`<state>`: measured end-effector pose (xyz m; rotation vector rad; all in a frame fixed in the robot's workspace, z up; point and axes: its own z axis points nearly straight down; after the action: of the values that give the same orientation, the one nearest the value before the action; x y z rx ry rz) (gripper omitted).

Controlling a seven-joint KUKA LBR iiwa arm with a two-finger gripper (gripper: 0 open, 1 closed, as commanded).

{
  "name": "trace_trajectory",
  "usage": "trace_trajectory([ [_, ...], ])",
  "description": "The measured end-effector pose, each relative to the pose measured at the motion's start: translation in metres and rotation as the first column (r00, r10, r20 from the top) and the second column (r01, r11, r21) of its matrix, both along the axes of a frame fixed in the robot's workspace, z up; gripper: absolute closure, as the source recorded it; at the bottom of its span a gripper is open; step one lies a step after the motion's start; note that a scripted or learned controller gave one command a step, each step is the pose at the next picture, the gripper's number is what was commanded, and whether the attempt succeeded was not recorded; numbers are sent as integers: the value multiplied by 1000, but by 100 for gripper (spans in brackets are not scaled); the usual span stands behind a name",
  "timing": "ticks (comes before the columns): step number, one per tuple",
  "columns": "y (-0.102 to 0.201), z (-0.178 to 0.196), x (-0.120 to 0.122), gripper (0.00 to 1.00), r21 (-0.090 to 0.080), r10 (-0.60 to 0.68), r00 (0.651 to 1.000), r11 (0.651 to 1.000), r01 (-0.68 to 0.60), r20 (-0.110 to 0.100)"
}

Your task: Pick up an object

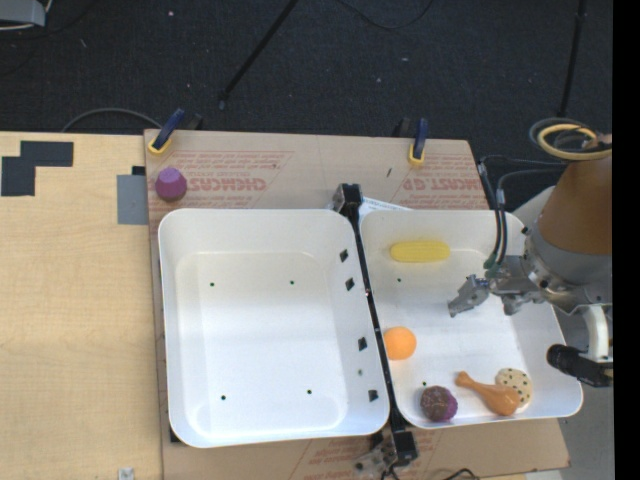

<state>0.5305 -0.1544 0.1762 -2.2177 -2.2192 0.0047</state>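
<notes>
White bins (pixel 260 230) — yellow corn (pixel 419 252), orange ball (pixel 399 343), dark purplish ball (pixel 438 403), perhaps speckled cookie (pixel 513 383).

We look down at a slant from above on two shallow white plastic bins (pixel 262 230), whole bench in frame.

The arm (pixel 580 218) comes in from the right edge, its orange band showing broad above the grey wrist (pixel 545 273). The wrist leans leftward and down, and the gripper (pixel 468 298) sticks out to the left of it, low and slanted. Nothing shows between its tips.
</notes>
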Motion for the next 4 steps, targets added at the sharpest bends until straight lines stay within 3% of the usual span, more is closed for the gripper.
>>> trace_trajectory([
  [2,-5,-90,-6,0,0,0,1000,1000,0,3],
  [3,-6,-78,-5,100,-1,-2,1000,1000,2,6],
  [4,-5,-27,-14,100,-2,-1,1000,1000,1,8],
])
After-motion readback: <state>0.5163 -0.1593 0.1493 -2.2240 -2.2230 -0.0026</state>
